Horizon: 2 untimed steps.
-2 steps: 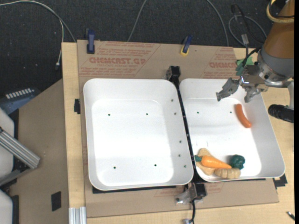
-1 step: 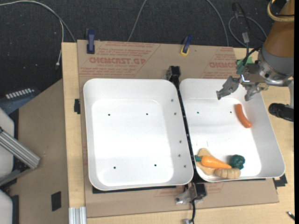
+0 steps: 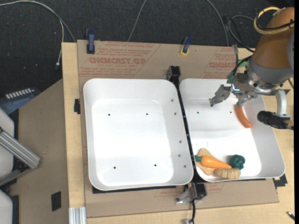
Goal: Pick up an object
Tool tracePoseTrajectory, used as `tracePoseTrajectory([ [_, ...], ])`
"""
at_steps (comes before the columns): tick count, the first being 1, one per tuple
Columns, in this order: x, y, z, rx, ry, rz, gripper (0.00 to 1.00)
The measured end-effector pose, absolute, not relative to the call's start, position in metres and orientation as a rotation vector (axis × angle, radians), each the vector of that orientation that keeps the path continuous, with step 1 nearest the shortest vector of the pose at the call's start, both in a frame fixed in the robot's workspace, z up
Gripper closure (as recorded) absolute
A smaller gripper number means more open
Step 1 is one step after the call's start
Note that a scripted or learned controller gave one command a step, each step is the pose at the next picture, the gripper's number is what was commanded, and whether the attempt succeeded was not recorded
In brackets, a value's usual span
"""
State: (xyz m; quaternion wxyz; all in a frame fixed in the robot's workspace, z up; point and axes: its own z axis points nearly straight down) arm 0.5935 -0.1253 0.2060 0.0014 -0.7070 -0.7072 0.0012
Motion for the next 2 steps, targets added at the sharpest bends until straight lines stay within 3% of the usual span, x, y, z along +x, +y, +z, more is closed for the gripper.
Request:
tracePoseTrajectory([
  [2,0.595,-0.124,0.101,-2.219,-2.219,0.004,0.00],
])
